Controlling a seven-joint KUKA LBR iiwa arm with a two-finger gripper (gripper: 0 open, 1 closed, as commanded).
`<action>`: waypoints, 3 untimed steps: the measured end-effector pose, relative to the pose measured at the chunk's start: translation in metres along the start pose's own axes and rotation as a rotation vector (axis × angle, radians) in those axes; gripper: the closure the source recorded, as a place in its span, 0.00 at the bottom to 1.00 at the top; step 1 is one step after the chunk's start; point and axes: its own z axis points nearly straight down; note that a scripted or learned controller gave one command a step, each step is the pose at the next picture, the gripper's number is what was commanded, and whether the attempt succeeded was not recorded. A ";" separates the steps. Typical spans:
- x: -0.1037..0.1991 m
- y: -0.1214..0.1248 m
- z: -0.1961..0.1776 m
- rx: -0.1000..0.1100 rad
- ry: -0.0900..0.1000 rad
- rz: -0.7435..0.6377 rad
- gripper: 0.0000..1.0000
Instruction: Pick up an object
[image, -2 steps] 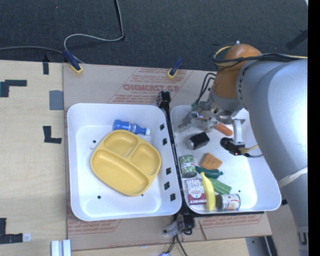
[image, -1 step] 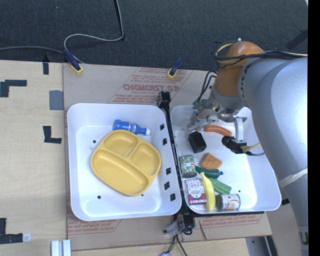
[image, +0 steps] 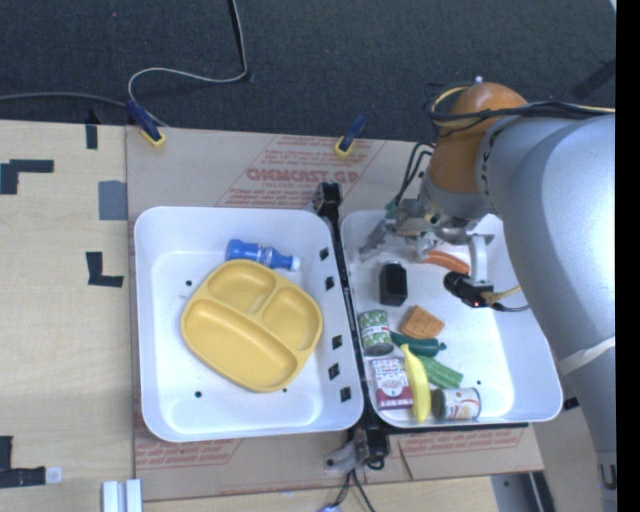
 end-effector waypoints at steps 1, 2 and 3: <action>0.003 0.000 0.010 0.000 0.002 0.001 0.00; -0.001 0.000 0.010 0.000 0.001 0.001 0.00; 0.000 0.000 0.000 0.000 0.001 -0.001 1.00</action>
